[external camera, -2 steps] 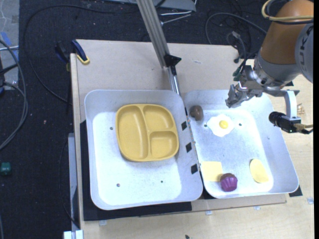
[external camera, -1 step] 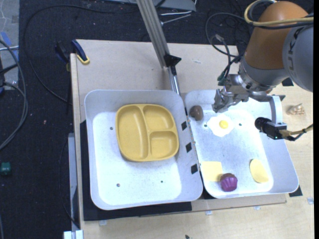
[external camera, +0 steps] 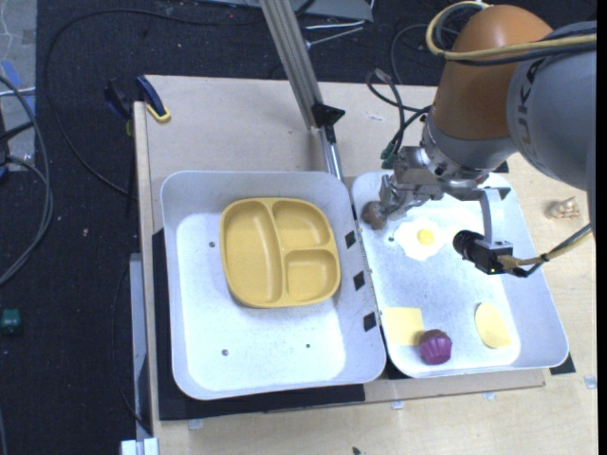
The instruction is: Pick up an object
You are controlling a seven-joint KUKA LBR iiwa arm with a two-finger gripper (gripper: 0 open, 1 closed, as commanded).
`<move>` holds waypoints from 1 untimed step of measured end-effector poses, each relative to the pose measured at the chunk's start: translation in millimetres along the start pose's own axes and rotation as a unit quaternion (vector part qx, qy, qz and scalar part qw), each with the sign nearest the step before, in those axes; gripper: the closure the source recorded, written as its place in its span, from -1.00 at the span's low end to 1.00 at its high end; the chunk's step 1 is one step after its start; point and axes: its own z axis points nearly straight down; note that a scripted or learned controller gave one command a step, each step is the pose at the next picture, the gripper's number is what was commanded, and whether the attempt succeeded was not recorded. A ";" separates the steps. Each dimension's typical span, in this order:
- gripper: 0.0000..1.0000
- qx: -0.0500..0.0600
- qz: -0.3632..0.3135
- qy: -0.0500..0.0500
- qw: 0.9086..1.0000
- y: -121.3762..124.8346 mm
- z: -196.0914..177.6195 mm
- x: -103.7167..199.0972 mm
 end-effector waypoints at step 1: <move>1.00 0.000 0.000 0.000 1.000 -13.0 -2.2 47.0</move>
